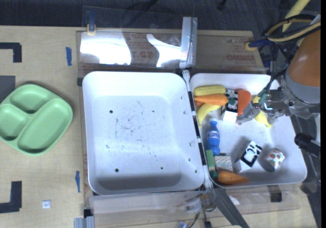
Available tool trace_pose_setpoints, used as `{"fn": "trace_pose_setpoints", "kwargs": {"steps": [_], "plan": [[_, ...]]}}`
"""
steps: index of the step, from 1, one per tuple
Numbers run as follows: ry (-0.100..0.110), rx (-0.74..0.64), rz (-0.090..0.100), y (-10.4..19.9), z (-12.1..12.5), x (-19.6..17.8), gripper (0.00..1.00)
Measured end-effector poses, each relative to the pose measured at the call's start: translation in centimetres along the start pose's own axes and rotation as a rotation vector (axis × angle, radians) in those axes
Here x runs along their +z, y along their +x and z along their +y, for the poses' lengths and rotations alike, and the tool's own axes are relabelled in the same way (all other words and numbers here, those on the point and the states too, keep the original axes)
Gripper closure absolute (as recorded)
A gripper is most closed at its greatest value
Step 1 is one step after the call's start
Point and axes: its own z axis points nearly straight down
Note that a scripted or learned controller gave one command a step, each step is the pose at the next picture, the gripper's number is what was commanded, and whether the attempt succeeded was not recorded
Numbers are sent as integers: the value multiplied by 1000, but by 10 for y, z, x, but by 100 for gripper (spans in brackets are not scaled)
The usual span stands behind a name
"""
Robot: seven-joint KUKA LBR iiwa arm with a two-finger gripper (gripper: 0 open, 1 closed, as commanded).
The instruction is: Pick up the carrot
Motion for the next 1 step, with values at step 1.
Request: {"fn": "trace_pose_setpoints", "kwargs": {"steps": [1], "plan": [[-5, 69, -2, 5, 58, 35, 0]]}}
